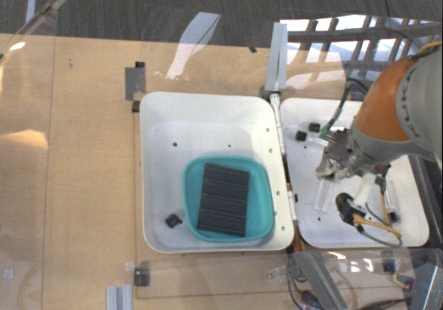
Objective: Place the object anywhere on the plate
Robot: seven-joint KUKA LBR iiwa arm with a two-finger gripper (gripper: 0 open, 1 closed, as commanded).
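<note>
Teal plate (191,187) near the left bin's (208,125) front edge bears the dark ribbed slab (223,199); the gripper (332,170), whose state we cannot tell, hangs over the right bin (304,222), and we judge a low pass could knock the slab off

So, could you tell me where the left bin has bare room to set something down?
The widest bare floor in the left bin lies between its far wall and the teal plate. A narrower strip runs down the plate's left to a small black piece. The plate is mostly covered by a dark ribbed block. The arm crowds the right bin.
</note>
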